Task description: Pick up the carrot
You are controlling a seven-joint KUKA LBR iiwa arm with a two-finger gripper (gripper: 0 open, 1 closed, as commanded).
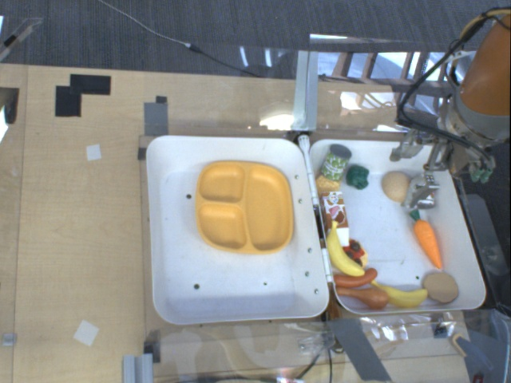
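Carrot: small orange plastic carrot point(429, 242) with green stub at top, lying in right-hand shallow white bin point(473, 255), near its right wall, tip pointing toward lower edge.
Look: smooth, tapered, toy-like; lies flat and free, touching nothing, beige round potato point(441, 286) just below tip.
Claw: metal two-finger gripper point(421, 195) hanging just above green end of carrot, beside pale round bun-like piece point(395, 186); spread of fingers not readable from this slant, nothing visibly caught between them.
Arm: grey wrist with orange band point(487, 78) reaching in from right, apparently lined up over carrot's thick end for descent.
Crowding: yellow bananas point(344, 254), red sausages point(357, 278) and packets heaped along left wall, leaving carrot open to approach.
Neighbour: left-hand white bin point(172, 286) holding yellow three-compartment plate point(243, 206), well apart.
Stage: grasp judged not yet made.
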